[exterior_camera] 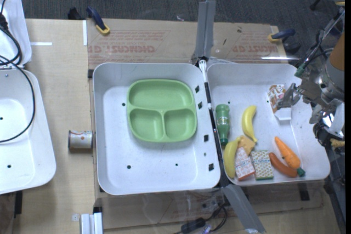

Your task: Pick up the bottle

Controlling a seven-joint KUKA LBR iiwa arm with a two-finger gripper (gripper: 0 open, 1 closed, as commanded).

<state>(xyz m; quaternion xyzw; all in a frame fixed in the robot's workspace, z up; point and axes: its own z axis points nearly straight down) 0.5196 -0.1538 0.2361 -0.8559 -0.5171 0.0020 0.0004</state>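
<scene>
Starting at the left, we see a small can (pixel 80 140) lying on its side on the worktop (pixel 60 68), just outside the left bin (pixel 109 118). That bin carries a green divided tray (pixel 162 110) with three compartments, sitting near its middle.

Moving across the divider into the right bin (pixel 241 76), we find the bottle (pixel 222 123) lying flat against the bin's left wall. It is green with a pale band below the cap, and its long axis runs almost straight up and down the view, the cap end pointing toward the far side of the bin. Just right of it lies a banana (pixel 249 122), roughly parallel, and a second banana (pixel 231 157) sits at the bottle's near end, close to touching it. Beside that are two small cartons (pixel 253 165) standing side by side, then two carrots (pixel 287 157) angled across the bin's near right corner. A small white packet (pixel 276 97) lies farther back.

At the right edge we see the arm reaching in low over the bin's right rim, its hand (pixel 296 97) pointing leftward toward the white packet, well apart from the bottle. Nothing sits between the fingers that we can make out, and we cannot tell whether they are apart or together.
</scene>
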